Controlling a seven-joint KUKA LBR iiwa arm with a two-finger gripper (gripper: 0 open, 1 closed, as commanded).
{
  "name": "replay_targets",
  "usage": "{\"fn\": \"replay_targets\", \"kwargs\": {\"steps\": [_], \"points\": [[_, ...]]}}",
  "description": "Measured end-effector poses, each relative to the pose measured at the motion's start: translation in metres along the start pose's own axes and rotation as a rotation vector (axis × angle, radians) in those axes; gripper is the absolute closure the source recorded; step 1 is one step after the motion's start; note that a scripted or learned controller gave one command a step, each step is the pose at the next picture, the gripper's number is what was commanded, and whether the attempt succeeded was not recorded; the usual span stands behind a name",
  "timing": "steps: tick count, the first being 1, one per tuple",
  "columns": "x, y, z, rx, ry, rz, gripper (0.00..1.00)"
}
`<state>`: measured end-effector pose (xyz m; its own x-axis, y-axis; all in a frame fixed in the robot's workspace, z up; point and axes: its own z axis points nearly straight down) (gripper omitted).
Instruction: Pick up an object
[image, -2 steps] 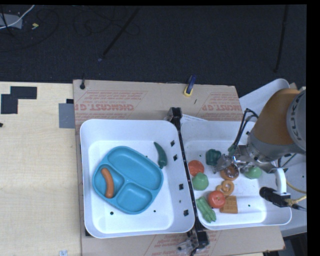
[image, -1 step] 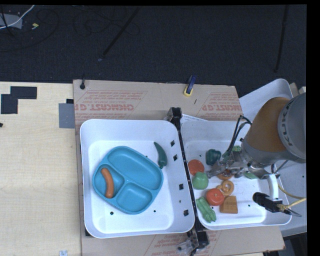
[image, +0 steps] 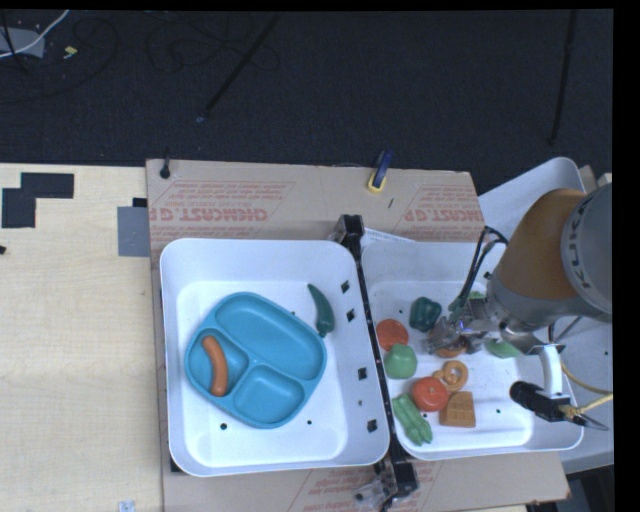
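The gripper (image: 452, 338) hangs low over the right bin (image: 500, 425), placed above the toy food because any piece serves; a brown piece (image: 449, 348) sits right under it. Whether anything is gripped I cannot tell. The left bin (image: 190, 440) carries a blue tray (image: 285, 345) with a sausage (image: 215, 364).

Arm (image: 545, 262) reaching in from right, gripper (image: 452, 338) hanging low over right bin (image: 500, 425) among toy foods. Green pepper (image: 425, 313) lying just beside it. Blue divided plate (image: 258, 358) sitting in left bin (image: 190, 420), holding sausage (image: 215, 364).
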<state>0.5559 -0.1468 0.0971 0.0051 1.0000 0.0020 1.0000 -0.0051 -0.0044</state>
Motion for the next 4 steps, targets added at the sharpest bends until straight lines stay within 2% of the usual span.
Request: {"fn": "replay_targets", "kwargs": {"steps": [1,2,3,4], "points": [[0.004,-0.008,-0.058,-0.006,-0.002,-0.004,1.00],[0.001,-0.001,-0.102,-0.007,-0.002,-0.005,1.00],[0.001,0.000,-0.132,-0.006,-0.002,-0.006,1.00],[0.042,-0.032,-0.139,0.000,0.001,-0.007,1.00]]}}
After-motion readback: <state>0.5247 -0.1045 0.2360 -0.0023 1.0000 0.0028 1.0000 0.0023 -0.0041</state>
